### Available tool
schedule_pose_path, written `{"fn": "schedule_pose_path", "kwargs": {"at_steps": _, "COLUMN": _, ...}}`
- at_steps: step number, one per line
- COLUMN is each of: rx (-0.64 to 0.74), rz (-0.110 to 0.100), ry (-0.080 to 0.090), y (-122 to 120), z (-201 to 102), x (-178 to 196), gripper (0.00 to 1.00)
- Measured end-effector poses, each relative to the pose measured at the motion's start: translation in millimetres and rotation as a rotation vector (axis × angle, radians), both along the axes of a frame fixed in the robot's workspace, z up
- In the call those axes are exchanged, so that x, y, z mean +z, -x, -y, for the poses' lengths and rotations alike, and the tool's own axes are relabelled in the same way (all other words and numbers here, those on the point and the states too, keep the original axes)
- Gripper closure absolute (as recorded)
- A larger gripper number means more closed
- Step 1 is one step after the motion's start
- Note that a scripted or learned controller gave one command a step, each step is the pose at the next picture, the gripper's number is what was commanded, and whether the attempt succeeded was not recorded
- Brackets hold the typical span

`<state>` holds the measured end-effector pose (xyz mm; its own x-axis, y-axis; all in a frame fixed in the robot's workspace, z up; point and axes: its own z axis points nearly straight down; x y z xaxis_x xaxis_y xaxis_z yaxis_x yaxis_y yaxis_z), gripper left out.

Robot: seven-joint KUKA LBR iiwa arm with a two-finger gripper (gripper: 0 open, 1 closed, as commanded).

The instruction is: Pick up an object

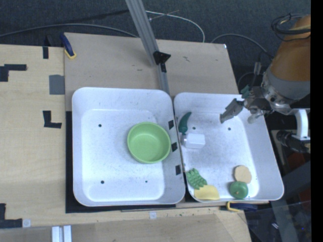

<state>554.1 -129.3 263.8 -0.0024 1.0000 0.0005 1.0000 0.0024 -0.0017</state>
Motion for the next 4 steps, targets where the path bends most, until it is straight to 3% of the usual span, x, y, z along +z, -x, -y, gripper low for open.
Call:
{"fn": "schedule_pose_path", "kwargs": {"at_steps": 1, "rx": 0.0, "rz": 0.0, "ry": 0.0, "y": 0.0, "z": 0.1, "x": 0.1, "gripper": 0.0}}
{"fn": "schedule_pose_path", "kwargs": {"at_steps": 4, "rx": -0.001, "rz": -0.005, "ry": 0.001, "y": -13.8, "z": 20.8, "x": -157.6, "gripper": 0.0}}
